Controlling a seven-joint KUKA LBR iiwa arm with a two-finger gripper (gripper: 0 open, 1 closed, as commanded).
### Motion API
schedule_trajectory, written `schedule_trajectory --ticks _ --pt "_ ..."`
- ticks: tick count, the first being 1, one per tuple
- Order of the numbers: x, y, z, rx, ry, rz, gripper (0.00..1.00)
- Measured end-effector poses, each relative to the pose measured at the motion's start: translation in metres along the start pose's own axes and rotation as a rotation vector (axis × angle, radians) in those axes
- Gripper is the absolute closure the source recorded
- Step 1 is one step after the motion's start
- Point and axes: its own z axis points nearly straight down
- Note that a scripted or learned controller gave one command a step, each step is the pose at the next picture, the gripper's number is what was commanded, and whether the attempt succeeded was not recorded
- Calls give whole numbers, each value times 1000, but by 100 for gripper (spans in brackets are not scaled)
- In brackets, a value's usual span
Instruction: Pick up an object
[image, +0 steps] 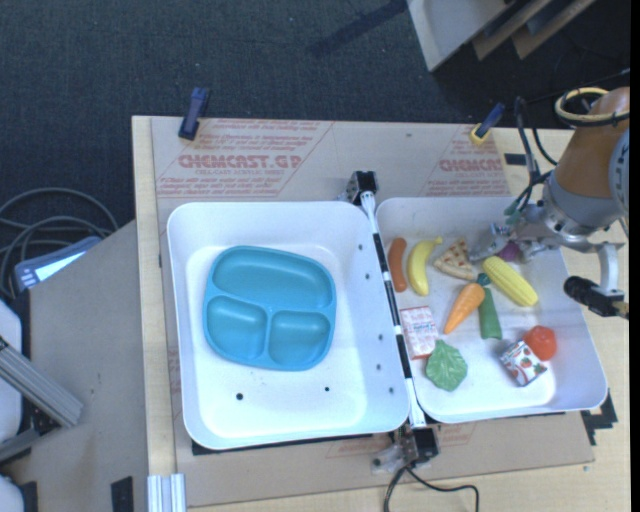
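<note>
End effector (497, 243) low in rt bin (580, 385) by purple toy (508, 252) w/ yellow corn (510, 281) beside — grip state can't tell

Fixed overhead camera, slanting onto bins (190, 300)

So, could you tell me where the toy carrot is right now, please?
In the camera view the carrot lies in the right-hand bin, about mid-bin, between the banana on its left and the corn cob on its right, below the pizza slice.

"CHEMCAST GP" — bench sheet (240, 160)
</note>
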Motion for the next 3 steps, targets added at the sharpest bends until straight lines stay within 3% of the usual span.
schedule_trajectory --ticks 1,2,3 --pt "-2 -1 -10 1 -6 0 100" --pt "0 0 -10 0 -3 -1 0" --pt "33 29 1 0 -9 5 0"
